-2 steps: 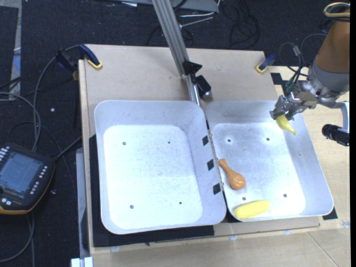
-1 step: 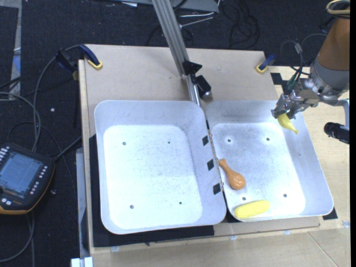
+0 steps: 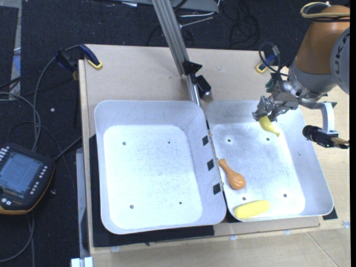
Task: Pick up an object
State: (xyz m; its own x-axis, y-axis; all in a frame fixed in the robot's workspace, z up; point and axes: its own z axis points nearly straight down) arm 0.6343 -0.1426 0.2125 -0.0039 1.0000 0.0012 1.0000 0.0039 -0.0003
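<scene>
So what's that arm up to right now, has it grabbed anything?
Gripper over right bin, shut on small yellow piece. Orange pear-shaped toy and yellow block lie below.

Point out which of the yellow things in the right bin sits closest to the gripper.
The small yellow piece directly under the gripper, near the right bin's far edge. The other yellow object lies at the near edge.

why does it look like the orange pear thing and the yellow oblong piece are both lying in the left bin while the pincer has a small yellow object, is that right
Not quite. The camera view shows the orange pear-shaped piece and the yellow oblong piece lying in the right bin, not the left bin. The rest stands: the pincer has a small yellow object between its fingers, above the right bin's far end.
</scene>
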